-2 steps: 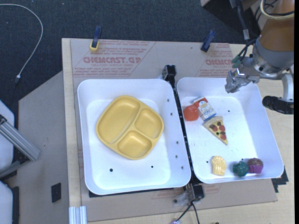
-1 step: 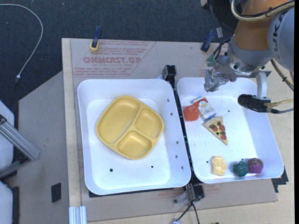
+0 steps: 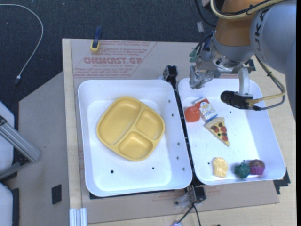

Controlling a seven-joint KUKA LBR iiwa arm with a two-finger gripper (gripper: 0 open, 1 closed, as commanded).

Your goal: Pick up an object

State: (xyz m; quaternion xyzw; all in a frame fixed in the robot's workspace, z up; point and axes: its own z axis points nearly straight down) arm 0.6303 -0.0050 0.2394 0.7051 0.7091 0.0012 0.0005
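Bright, even light; sharp focus.

A robotics lab — a grey-and-orange industrial arm (image 3: 254, 22) reaches over a board-topped surface (image 3: 117, 60); two white bins (image 3: 89, 173) sit clamped side by side; loose cables (image 3: 33, 18) trail across dark carpet (image 3: 28, 55).

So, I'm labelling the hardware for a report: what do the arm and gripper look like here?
The arm is smooth grey with a broad orange band above the wrist. Black and yellow cables loop around it. The gripper is a small grey metal assembly, with a black cylindrical part mounted beside it.
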